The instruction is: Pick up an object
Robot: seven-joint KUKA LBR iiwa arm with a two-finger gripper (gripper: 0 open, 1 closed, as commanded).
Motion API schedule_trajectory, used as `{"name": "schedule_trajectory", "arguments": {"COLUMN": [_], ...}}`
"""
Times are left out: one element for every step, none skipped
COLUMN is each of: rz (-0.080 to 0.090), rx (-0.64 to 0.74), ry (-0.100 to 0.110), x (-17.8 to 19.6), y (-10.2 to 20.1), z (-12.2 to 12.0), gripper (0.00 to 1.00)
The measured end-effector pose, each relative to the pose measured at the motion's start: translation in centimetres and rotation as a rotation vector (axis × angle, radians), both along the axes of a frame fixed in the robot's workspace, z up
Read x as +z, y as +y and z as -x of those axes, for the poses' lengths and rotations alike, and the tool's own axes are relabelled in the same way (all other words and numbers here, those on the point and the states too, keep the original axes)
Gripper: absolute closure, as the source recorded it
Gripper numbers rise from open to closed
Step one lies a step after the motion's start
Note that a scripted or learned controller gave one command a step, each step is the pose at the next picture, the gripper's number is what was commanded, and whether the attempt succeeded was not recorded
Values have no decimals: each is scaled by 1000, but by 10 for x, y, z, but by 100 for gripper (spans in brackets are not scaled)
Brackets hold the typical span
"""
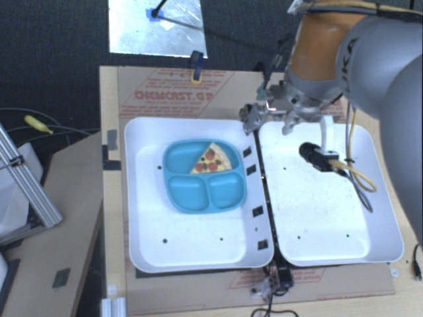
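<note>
My gripper (254, 117) hangs by the top of the wall between the bins; I cannot tell if it is wide or narrow. The pizza slice (213, 158) lies on the blue plate (198, 197), left bin (152, 236). Nothing is picked up yet.

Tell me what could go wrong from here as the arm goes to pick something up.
1. The gripper hangs above the edge where the left bin meets the right bin. Coming straight down, it could strike that edge.
2. The pizza slice lies flat in a compartment of the plate. A grasp may slip off it, or snag the plate's ridges and drag the plate.
</note>
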State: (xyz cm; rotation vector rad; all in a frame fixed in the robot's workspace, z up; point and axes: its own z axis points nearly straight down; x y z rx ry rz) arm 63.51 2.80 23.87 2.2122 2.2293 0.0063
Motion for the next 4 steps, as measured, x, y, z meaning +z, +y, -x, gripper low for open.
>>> {"name": "schedule_trajectory", "arguments": {"rz": [0,-4,-5,-4], "rx": [2,2,9,-5], "ry": [4,-11,-1,-20], "x": [-4,117,149,307], "y": [62,108,215,205], "z": [12,46,92,-2], "gripper": [0,0,0,0]}}
